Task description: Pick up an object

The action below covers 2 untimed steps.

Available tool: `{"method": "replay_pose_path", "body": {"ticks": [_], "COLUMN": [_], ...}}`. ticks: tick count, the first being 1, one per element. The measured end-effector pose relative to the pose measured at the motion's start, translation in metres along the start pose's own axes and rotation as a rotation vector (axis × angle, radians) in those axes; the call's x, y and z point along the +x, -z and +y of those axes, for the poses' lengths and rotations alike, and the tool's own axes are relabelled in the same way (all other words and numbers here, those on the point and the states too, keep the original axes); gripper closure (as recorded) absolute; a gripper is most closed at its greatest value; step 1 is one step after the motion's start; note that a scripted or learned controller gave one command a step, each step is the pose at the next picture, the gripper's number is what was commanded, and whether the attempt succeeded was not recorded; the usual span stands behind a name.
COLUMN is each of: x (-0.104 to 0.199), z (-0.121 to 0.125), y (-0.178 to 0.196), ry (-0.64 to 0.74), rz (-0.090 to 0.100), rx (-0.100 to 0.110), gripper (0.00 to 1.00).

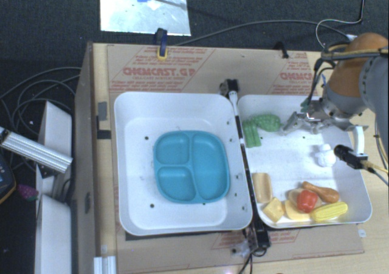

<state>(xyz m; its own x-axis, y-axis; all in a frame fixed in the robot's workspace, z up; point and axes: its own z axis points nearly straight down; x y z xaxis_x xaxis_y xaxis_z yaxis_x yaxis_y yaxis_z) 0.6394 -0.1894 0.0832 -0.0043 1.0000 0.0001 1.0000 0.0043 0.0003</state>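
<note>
The fingers (pixel 296 122) appear spread open, holding nothing, low over the right bin (pixel 364 203). The green toy (pixel 262 124) lies just left of them; slide left, centre, then close.

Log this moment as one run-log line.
task: pick up an object | hand: over right bin, near green toy, holding nothing | blue divided plate: in left bin | toy food: right bin's near corner
</note>
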Motion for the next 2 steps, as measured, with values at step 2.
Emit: {"method": "replay_pose_path", "body": {"ticks": [2], "x": [0.027], "z": [0.030], "y": [0.003], "ry": [-0.003], "rz": [-0.002], "rx": [-0.004], "gripper": [0.00]}}
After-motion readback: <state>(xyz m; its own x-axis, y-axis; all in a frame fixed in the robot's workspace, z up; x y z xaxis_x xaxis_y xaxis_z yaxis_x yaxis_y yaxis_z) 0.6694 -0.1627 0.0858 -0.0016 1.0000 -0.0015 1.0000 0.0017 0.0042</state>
